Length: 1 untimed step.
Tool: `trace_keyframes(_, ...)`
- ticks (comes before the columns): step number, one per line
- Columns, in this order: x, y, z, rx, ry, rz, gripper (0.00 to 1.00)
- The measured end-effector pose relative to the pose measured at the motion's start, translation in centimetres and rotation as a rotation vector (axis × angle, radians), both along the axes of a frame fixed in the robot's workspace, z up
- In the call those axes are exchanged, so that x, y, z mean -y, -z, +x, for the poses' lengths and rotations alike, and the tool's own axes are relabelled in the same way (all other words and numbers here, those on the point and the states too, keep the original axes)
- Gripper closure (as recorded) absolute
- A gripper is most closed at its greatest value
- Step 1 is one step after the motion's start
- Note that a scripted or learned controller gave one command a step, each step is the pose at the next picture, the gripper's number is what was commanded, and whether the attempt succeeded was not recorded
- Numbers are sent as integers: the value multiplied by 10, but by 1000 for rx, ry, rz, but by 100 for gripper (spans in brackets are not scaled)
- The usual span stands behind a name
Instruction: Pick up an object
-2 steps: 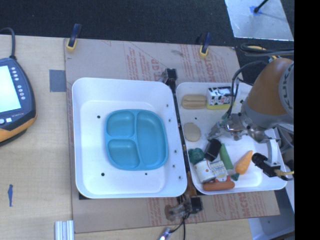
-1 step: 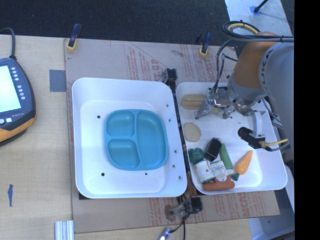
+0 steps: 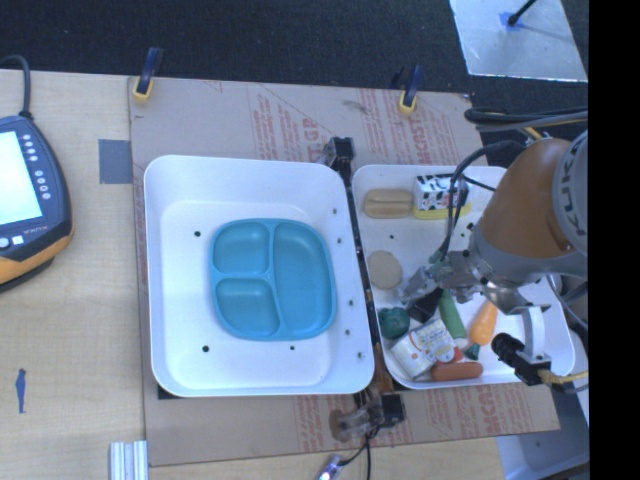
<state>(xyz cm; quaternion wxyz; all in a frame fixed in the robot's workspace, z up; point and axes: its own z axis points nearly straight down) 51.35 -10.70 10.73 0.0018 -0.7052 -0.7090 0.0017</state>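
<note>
**Right bin, arm lowered over the clutter: grasp step in hand, hold unconfirmed**

Nearest the camera, along the near rim of the right bin (image 3: pixel 400 376): a red-orange sausage-shaped toy (image 3: pixel 456 372), lying flat; just behind it a white printed packet (image 3: pixel 425 344), tilted.

Next back: a dark green round piece (image 3: pixel 393 321) beside the packet; a green cylinder (image 3: pixel 451 315) and an orange carrot-shaped piece (image 3: pixel 483 324), side by side, close under the wrist.

Mid-bin: the gripper (image 3: pixel 432 286), lowered among these items from the right, a dark grey object at its tip. Whether the jaws are apart, together or clamped on anything cannot be told; the tips are masked by the wrist and the clutter. A tan round disc (image 3: pixel 384 268) lies just to the left.

Far end of the bin: a tan oblong piece (image 3: pixel 388 203) and a small white box with dark markings (image 3: pixel 434 194), touching or nearly so.

Left bin (image 3: pixel 170 268): a blue divided plate (image 3: pixel 272 278) is carried at its centre.

Step judged: the arm is placed low over the pile, so the grasp is taken to be in hand; no lift is evident.

Next move calls for: closure on a single item, then a straight rise clear of the neighbouring pieces, which are crowded closely enough to be dragged or knocked.
</note>
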Motion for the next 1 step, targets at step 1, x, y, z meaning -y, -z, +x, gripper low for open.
trace_keyframes(1, 1, -10, 0, -2, -3, -1, 100)
